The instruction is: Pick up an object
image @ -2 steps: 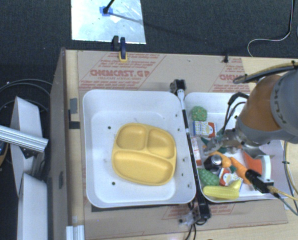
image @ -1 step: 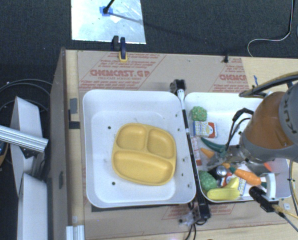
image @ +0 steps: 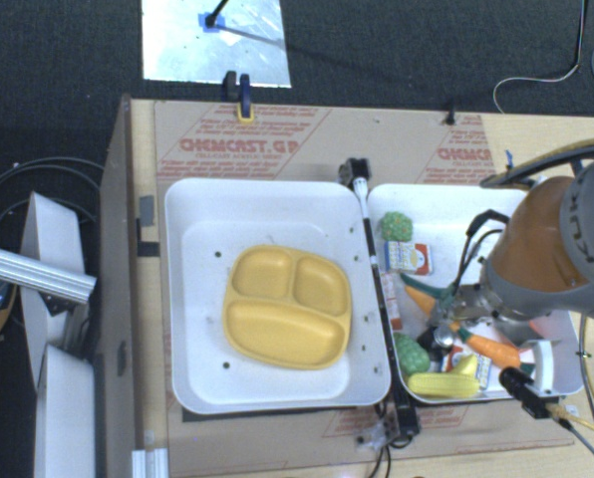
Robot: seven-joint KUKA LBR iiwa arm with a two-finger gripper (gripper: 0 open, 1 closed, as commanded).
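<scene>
Arm low over the cluttered right bin, no grasp visible.
Left bin (image: 192, 297) holds a yellow tray (image: 287, 305). Right bin (image: 446, 207): broccoli (image: 396, 226), carton (image: 407, 257), corn (image: 442, 384), carrot (image: 494, 348) packed together near gripper (image: 448, 325); can't tell finger state. Risk: crowding could make it catch two items or slip off.

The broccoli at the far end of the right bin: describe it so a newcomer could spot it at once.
Find the right white bin, where the arm reaches in. At its far left corner, beside the divider, sits the broccoli, just above a small printed carton. It is bumpy, rounded and green, unlike the flat carton.
</scene>
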